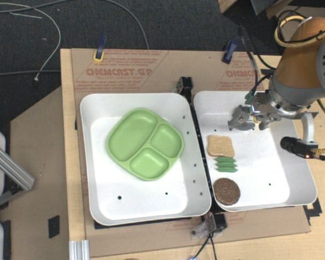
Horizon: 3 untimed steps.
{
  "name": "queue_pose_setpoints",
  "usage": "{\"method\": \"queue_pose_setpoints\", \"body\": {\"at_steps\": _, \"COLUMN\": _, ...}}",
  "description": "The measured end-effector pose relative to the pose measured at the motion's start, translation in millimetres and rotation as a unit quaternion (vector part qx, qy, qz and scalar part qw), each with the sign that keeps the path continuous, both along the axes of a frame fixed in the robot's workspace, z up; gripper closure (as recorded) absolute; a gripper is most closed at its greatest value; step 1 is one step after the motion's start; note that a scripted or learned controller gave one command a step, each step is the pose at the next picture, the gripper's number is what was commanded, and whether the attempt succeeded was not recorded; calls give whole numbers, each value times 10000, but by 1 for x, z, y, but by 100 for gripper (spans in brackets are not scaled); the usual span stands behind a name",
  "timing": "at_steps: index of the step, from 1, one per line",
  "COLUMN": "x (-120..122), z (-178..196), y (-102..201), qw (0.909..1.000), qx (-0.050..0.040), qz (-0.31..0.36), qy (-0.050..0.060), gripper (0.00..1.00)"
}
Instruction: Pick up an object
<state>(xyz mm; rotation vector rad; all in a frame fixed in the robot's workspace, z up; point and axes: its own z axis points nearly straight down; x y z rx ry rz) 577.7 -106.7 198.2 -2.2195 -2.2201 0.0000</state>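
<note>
In the right bin (281,172), three food items lie along its left side: a tan slice of toast (220,145), a small bunch of green beans (226,163) and a round brown patty (227,190) near the front rim. My gripper (244,119) hangs over the back part of this bin, up and to the right of the toast and apart from it. Nothing shows between its fingers.
A green three-compartment plate (145,143) sits in the left bin (103,194). The arm's orange band (299,53) and grey wrist cover the right bin's back right. Black clamps sit between the bins at back (184,85) and front (216,221). Cables run over the dark floor behind.
</note>
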Motion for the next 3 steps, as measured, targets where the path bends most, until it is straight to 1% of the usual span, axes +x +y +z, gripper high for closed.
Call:
{"method": "queue_pose_setpoints", "body": {"at_steps": 1, "x": -3, "z": -43, "y": 1, "qw": 10000, "qx": 3, "qz": -2, "qy": 23, "gripper": 0}}
{"method": "queue_pose_setpoints", "body": {"at_steps": 2, "x": 1, "z": -104, "y": 4, "qw": 10000, "qx": 2, "qz": -1, "qy": 19, "gripper": 0}}
{"method": "queue_pose_setpoints", "body": {"at_steps": 3, "x": 3, "z": -110, "y": 4, "qw": 10000, "qx": 4, "qz": -2, "qy": -6, "gripper": 0}}
